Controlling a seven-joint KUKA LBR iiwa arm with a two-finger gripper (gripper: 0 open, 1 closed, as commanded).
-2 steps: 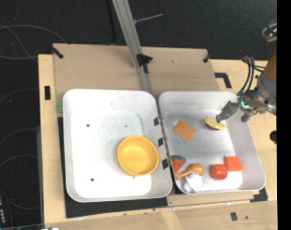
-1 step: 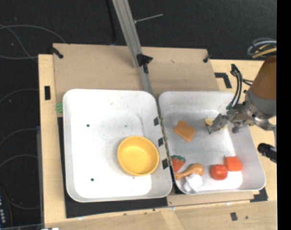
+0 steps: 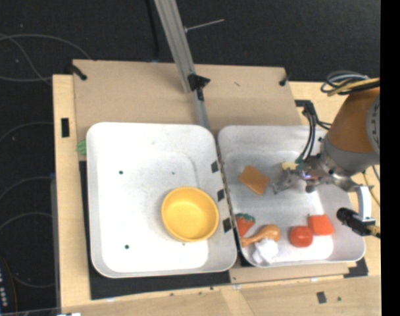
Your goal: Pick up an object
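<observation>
Two white bins are seen side by side on the bench, and the gripper (image 3: pixel 285 180) is hung over the right bin (image 3: pixel 252 140), reached in from the right under the arm's orange band (image 3: pixel 351 120). How the claw stands cannot be told; it is too small and blurred against the bin floor, and nothing is seen held in it. The nearest candidate is judged to be the tan block (image 3: pixel 254 179), lying just beside the gripper toward the divider. Further toward the near edge, a red ball (image 3: pixel 301 236) and an orange-red cube (image 3: pixel 320 224) are set close together, perhaps touching, while a carrot-like piece (image 3: pixel 243 222), a tan curved toy (image 3: pixel 261 234) and a white lump (image 3: pixel 266 249) are crowded into the near-left corner. A yellow bowl (image 3: pixel 189 213) is left alone in the left bin (image 3: pixel 121 150). No grasp is judged to be made yet. Trouble is expected if the descent is made off-centre: the flat tan block could be nudged aside rather than caught. If the corner cluster is chosen instead, neighbours may be clipped, or the bin wall struck, and the round ball could be rolled away.
</observation>
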